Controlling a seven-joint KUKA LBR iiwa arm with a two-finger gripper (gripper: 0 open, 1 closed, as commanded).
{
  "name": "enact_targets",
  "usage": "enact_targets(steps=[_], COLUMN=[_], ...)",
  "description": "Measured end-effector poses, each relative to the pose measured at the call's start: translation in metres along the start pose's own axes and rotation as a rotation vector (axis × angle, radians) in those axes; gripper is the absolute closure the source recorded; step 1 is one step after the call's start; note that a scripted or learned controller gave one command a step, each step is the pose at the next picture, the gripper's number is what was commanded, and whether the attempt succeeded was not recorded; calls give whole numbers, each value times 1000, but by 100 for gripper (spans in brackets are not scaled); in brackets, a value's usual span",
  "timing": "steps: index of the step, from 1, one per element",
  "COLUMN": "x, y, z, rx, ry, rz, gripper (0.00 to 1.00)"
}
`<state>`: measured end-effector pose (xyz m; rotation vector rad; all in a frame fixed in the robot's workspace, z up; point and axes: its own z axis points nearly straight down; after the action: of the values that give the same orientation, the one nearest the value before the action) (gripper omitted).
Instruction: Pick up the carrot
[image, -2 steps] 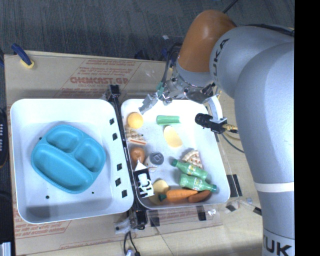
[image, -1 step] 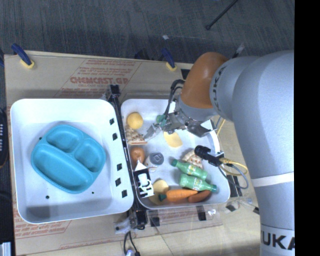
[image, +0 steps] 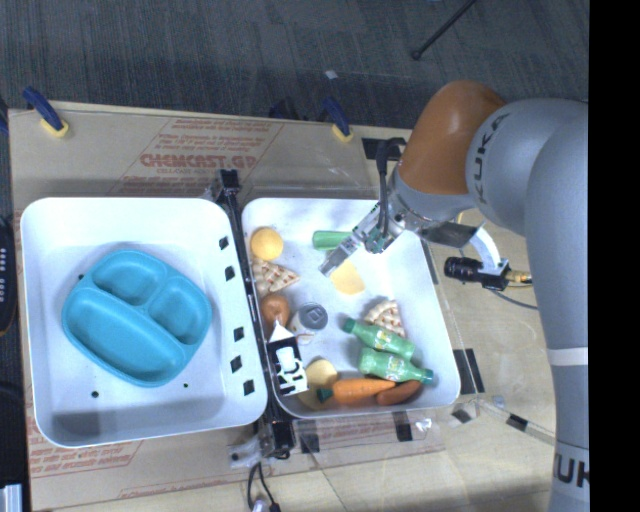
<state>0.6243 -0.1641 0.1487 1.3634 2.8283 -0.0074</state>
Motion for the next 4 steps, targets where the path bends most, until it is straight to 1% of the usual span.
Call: enact_targets(steps=[1, 2, 3, 4], x=[25, 25, 42, 37], y=[57, 58, 33, 27], z=[50, 39, -79, -37], rx=[-8, -6, -7, 10], ry=[-10, -10, -4, 10], rz=[81, 74, 247, 914], gripper=[0, 100, 100, 100])
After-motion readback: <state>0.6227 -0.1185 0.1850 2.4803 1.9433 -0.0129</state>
